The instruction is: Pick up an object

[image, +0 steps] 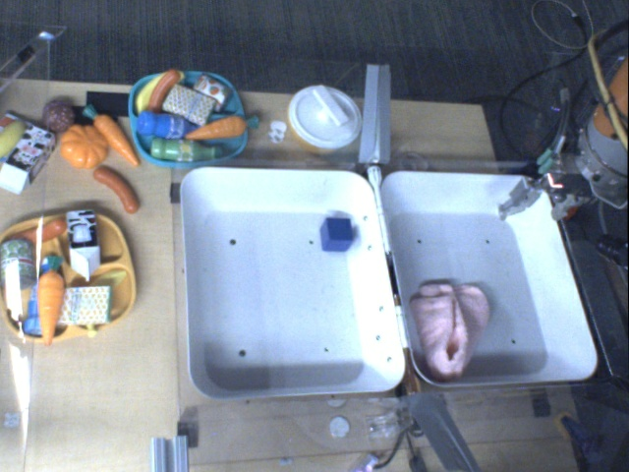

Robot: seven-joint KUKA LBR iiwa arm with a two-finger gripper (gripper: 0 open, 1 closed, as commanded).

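Note:
A small blue cube (337,233) rests in the left bin (226,352), toward its far right side. A pink, soft-looking lump (448,324) lies in the right bin (560,357), near its front wall. My gripper (541,201) hangs over the far right corner of the right bin, well apart from both objects. Its fingers (517,201) stand open with nothing between them.
A blue bowl of toy food (187,118) and a white lidded container (325,117) stand behind the bins. A yellow plate of toys (116,281) and loose toy vegetables (98,150) lie left of them. Cables (550,106) hang at the far right.

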